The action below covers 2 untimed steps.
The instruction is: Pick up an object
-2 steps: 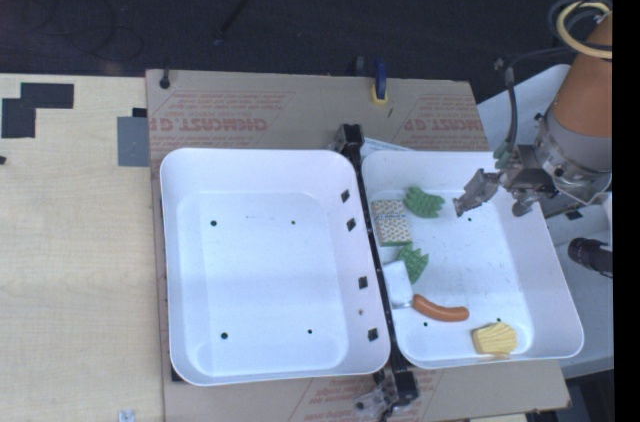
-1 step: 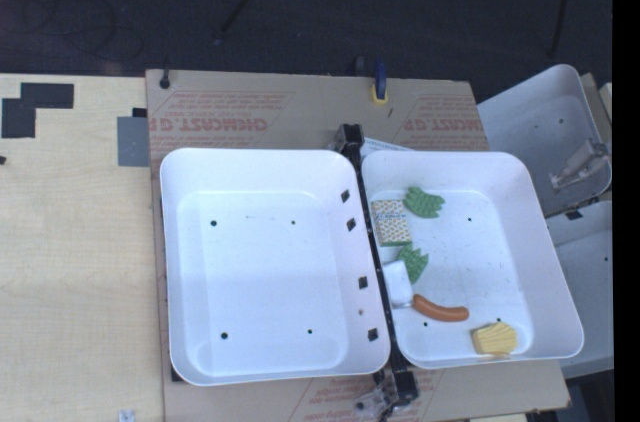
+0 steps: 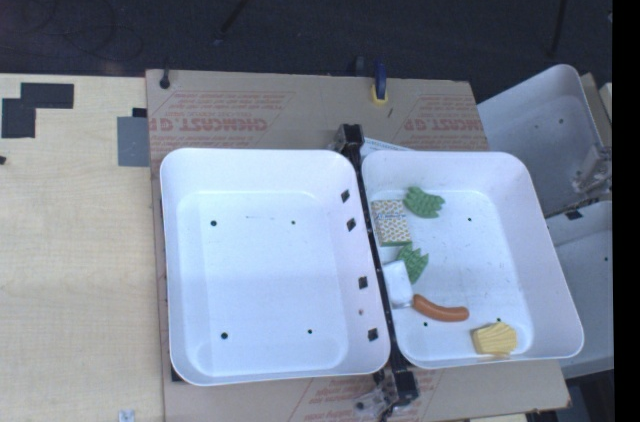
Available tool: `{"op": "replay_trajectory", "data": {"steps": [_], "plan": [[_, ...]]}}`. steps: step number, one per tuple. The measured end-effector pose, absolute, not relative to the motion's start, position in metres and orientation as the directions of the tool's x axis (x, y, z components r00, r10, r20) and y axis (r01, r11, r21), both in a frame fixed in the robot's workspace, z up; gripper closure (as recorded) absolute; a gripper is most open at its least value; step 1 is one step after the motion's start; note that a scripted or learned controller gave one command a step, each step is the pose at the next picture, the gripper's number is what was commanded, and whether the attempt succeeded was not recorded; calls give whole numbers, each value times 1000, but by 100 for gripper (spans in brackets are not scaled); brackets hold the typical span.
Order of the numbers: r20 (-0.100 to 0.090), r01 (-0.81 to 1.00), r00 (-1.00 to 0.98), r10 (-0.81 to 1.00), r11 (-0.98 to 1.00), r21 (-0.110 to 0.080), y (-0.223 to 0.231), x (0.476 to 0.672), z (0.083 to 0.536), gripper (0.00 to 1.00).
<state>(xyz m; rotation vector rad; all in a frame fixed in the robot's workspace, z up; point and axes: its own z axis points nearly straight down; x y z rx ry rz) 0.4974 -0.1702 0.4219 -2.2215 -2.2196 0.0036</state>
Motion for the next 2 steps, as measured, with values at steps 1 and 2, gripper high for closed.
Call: {"op": "replay_trajectory", "data": {"steps": [1, 2], "plan": [[-1, 1000, -7, 1000, 7, 7, -116, 518, 511, 100], [-1, 1000, -4, 1000, 4, 2, -87, 568, 539, 100]]}}
